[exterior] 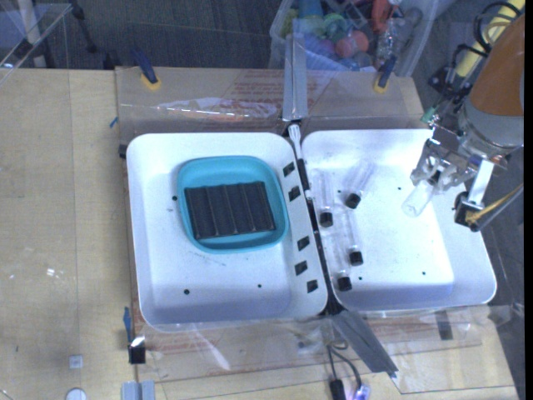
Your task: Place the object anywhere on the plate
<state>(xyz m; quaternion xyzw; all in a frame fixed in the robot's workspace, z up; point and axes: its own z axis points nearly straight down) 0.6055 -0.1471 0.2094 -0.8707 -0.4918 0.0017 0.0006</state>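
Observation:
A teal plate point(188, 177) with a dark ridged slab point(229, 210) on it lies in the left bin point(158, 282). My gripper point(435, 176) hangs over the right side of the right bin point(433, 265). A clear tube point(415, 200) sticks out down-left from between its fingers, tilted, and looks lifted off the bin floor. The gripper is shut on this tube. It is far to the right of the plate, across the divider between the bins.
Several clear tubes with black caps point(351, 198) lie along the left side of the right bin, near the divider point(301, 215). A clear box of colourful toys point(350, 15) stands behind the bins.

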